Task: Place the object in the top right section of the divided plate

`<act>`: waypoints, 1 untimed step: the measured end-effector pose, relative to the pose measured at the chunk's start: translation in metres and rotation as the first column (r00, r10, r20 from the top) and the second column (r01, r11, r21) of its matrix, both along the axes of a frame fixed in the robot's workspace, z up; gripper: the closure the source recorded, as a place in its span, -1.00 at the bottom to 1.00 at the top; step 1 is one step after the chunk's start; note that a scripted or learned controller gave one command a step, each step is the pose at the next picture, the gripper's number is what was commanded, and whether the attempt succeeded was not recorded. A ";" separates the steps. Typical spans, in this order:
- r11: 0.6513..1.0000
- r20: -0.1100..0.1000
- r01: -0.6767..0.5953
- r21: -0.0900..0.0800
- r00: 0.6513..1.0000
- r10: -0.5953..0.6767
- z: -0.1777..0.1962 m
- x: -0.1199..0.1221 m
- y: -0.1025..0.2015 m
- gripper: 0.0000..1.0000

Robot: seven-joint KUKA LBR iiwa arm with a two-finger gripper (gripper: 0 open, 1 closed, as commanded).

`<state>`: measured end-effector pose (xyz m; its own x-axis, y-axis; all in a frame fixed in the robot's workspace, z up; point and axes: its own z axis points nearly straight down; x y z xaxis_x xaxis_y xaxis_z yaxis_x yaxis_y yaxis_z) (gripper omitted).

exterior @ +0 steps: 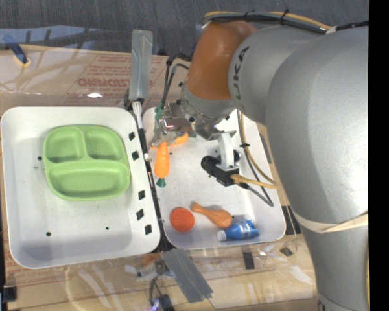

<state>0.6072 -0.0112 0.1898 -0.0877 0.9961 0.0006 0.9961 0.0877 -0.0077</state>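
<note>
The orange plastic carrot with a green tip [161, 162] lies in the right white bin [189, 188], close along that bin's left wall, with its green tip pointing to the near side. Its far end sits right at the gripper [172, 130], which hangs low over the far left corner of that bin. Whether the gripper is wide, narrow or closed on the carrot cannot be told, as the wrist hides that spot. The grey arm with its orange band [215, 60] reaches in from the right and covers much of the bin's far side.

Nearer in the same bin, an orange ball [181, 219] rests by the near wall. Just to its right lies a tan and orange drumstick-shaped toy [212, 214], and beside that a small blue and white bottle [238, 230] on its side.

In the left white bin [26, 235], well apart from the carrot, sits the light green divided plate [86, 181], with two small sections on its far side and one long section on its near side. Both bins stand on the surface [78, 76].
</note>
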 end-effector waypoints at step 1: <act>1.000 -0.003 -0.002 0.000 1.000 0.002 0.009 0.000 -0.001 1.00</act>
<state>0.6072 -0.0121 0.1990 -0.0899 0.9959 0.0006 0.9959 0.0899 -0.0110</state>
